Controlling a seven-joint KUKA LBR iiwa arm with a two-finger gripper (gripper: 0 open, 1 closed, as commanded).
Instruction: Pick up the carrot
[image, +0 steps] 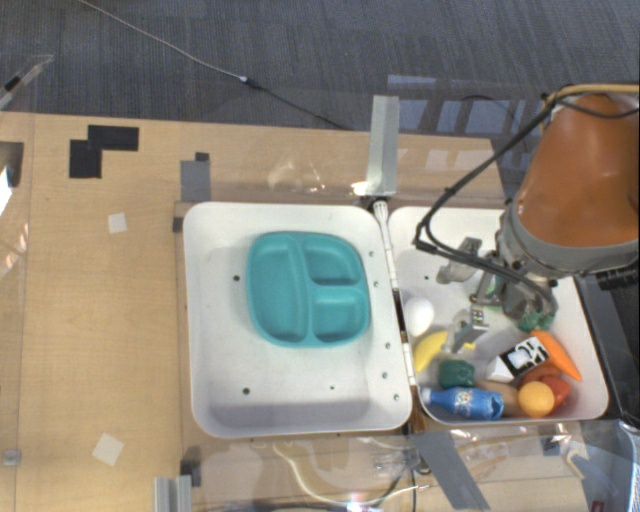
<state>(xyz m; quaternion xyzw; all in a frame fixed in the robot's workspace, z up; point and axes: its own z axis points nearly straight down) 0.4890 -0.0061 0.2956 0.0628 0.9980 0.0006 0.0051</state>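
Camera view: arm's gripper (478, 325) down inside right bin (440, 232), over cluttered near end. Honestly can't tell jaw state, too much wrist hardware in way. Carrot (556, 352) lies at right side of same bin, slanted, just right of gripper, beside black-white tag. White egg (419, 316), banana (429, 350), blue bottle (464, 403), orange (537, 399) close by. Left bin (215, 380) holds teal divided plate (306, 288).

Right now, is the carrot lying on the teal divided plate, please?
No, the carrot lies in the right bin among other toy foods, while the teal plate sits in the left bin.
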